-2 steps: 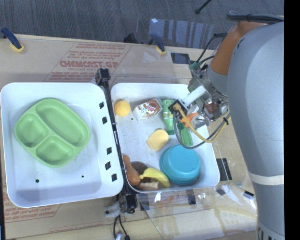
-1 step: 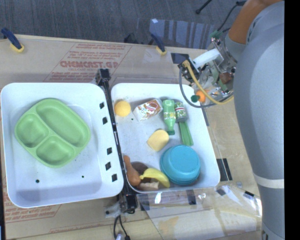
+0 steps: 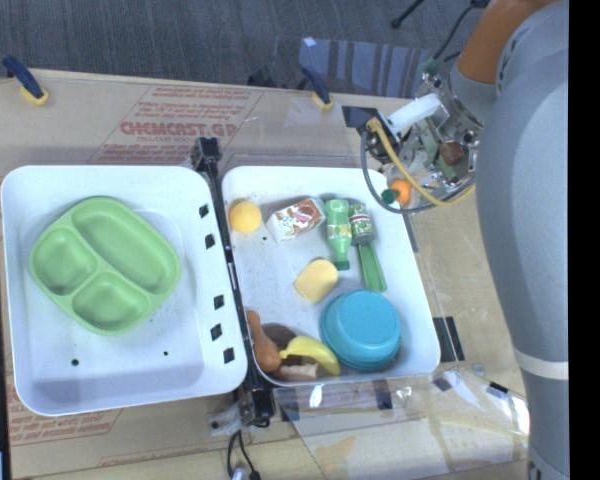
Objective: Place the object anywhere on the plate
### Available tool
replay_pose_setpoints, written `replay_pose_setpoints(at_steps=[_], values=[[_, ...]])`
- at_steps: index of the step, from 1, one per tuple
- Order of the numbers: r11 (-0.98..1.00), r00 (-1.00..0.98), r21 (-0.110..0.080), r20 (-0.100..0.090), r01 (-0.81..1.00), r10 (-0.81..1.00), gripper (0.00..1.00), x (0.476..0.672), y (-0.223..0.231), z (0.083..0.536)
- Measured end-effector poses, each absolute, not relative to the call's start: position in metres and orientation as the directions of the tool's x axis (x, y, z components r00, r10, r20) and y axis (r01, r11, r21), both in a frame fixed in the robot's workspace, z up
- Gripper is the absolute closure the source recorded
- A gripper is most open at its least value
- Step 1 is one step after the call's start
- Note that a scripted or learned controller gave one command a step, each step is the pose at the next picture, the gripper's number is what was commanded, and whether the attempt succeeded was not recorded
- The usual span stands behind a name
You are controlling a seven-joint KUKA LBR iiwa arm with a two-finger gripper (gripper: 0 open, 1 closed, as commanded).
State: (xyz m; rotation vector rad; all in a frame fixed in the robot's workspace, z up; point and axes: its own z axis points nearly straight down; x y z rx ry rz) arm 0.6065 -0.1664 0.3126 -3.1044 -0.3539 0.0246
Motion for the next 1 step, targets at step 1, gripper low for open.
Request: replay_pose_setpoints(at_steps=[1], values=[[-0.970,0.970,-0.028,-0.021,0.242,0.242,1.00,0.6070,-0.1628,0.3209]])
